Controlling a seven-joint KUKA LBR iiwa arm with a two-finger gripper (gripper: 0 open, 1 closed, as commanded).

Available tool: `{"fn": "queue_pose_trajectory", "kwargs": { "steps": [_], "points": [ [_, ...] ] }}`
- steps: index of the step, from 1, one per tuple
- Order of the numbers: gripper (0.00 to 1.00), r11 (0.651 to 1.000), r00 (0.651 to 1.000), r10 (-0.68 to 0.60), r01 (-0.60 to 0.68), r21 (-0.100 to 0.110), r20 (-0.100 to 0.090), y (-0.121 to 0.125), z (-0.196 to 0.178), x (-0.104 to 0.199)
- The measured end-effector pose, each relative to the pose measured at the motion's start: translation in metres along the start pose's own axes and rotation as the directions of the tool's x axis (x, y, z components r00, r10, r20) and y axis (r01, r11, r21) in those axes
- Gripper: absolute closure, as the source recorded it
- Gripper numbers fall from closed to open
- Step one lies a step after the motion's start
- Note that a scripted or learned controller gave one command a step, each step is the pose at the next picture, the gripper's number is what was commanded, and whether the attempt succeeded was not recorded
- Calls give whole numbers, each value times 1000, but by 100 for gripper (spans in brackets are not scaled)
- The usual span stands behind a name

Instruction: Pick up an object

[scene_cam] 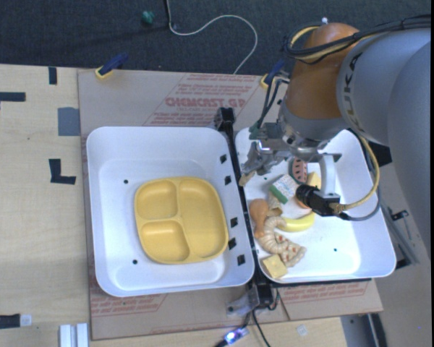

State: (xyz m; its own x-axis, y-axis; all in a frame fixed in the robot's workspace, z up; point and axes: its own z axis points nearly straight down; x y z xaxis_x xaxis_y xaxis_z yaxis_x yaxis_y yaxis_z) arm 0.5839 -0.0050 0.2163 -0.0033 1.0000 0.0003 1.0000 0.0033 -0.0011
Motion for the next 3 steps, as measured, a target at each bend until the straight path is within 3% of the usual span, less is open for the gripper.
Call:
{"fn": "queue_pose_trajectory", "kwargs": {
  "steps": [1, 2, 3],
  "points": [
    [100, 1000, 1000, 2, -2, 2, -1, -13, -13, 0],
    [100, 1000, 1000, 1, -1, 1, -1, -7, -16, 0],
    [100, 1000, 1000, 2, -2, 3, 2, -14, -3, -1]
  ]
}}
